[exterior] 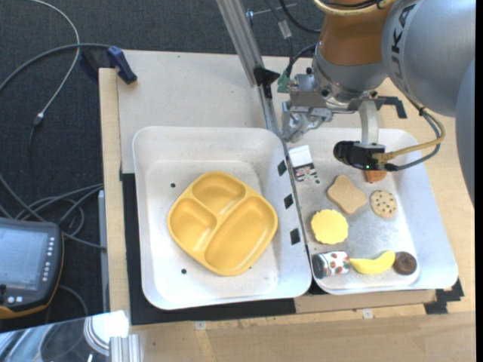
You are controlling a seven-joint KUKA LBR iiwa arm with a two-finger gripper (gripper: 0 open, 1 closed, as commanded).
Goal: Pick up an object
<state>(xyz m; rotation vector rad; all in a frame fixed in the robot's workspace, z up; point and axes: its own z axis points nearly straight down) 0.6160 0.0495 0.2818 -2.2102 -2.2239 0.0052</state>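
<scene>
- Plate (222,232), yellow with three compartments, lies alone in the left bin (151,202), well left of the divider where the two bins meet.
- Just right of that divider at its upper end sits a small white box (300,155); lower down, also hard by the divider, a little can (330,263) lies on its side.
- Further right of the divider come a round yellow piece (330,226), a toast slice (346,194), a toy banana (373,263), a cookie (383,203) and a brown doughnut (406,262).
- The end effector (302,124) hangs above the divider's top end, over the white box; I cannot tell how its tips are set.
- The box looks light, stiff and flat-sided, so I'd pinch it across its narrow sides.
</scene>
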